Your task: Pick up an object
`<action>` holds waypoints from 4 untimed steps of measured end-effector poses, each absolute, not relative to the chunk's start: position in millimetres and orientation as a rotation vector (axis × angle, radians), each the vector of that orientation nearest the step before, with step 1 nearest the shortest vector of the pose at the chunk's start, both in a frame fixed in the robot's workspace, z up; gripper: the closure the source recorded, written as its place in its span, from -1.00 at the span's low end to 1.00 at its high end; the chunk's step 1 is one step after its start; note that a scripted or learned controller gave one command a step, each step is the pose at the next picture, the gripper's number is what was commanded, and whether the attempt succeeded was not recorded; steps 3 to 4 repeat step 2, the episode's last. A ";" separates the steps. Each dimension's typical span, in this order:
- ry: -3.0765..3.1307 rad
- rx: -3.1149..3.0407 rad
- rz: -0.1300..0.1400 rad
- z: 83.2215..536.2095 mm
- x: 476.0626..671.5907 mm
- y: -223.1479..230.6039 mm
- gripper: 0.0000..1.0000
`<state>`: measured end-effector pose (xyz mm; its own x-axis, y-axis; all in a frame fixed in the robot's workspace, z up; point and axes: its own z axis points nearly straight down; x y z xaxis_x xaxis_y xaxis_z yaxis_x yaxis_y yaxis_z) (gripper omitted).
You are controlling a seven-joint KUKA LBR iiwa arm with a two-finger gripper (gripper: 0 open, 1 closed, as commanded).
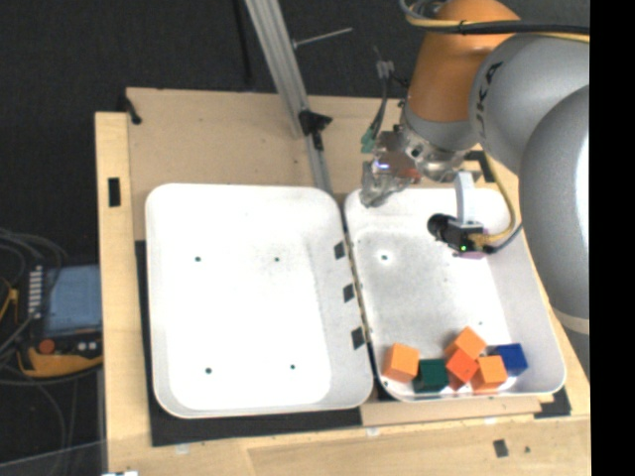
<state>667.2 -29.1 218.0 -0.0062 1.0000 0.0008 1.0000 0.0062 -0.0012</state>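
**Orange blocks untouched, no pick yet**

Orange, green and blue blocks are all bunched at the lower edge of the right bin, lower right of the frame. The gripper sits way up at that bin's top left corner, well apart from the pile, and I honestly can't tell its state from this angle. Nothing visible in it. Left bin has no blocks. So I'd say the grab is all ahead: travel down-frame to the pile, descend, close, lift.
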 end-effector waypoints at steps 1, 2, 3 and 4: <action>-2.230 -2.213 -0.004 223.6 671.1 30.3 1.00; -2.230 -2.213 -0.003 223.0 672.8 83.9 1.00; -2.230 -2.213 -0.003 223.0 672.8 83.9 1.00; -2.230 -2.213 -0.003 223.0 672.8 83.9 1.00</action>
